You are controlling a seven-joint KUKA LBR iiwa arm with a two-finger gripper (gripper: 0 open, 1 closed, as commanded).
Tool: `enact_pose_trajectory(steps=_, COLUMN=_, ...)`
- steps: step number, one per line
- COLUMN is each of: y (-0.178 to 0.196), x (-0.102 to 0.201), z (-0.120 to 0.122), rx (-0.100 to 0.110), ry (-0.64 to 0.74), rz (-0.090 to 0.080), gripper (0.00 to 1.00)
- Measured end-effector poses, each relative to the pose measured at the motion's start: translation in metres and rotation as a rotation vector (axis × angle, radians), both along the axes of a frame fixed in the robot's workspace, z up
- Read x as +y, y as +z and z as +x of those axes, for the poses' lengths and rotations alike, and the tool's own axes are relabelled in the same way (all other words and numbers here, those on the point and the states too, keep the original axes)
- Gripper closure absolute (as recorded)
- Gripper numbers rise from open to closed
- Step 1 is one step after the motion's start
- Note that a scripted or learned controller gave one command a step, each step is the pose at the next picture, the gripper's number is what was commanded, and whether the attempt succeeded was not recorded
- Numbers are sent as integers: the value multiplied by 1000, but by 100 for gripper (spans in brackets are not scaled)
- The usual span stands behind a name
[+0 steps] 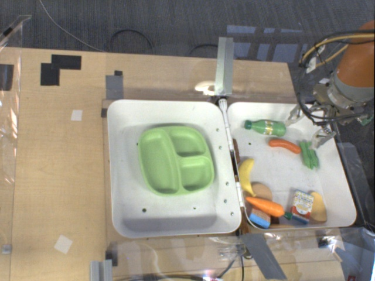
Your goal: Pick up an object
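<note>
A pale wooden bench (53, 174) fills most of the view. Beyond its far edge lies dark grey carpet (176, 10), where a thin pale cable (58, 23) curves down to the bench and a black cable (132, 40) loops. Black patches (58, 68) sit on the bench's far left part, and two small pale squares (76, 115) lie on the wood. A grey metal post (224, 66) stands at the far edge between the bins. A clear plastic sheet (12, 31) rises along the left side. Light falls evenly, with a glare spot (205, 88) beside the post.
</note>
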State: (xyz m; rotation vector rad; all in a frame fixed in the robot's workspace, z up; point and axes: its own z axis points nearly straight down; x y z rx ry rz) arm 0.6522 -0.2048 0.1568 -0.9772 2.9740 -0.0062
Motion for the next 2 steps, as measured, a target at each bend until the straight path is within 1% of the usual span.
enact_pose_trajectory(steps=1, y=-67, x=18, z=-10, rx=-3, ry=50, rz=-1, gripper=0)
enact_pose_trajectory(steps=2, y=-68, x=88, z=-21, rx=-1, ry=148, rz=1, gripper=0)
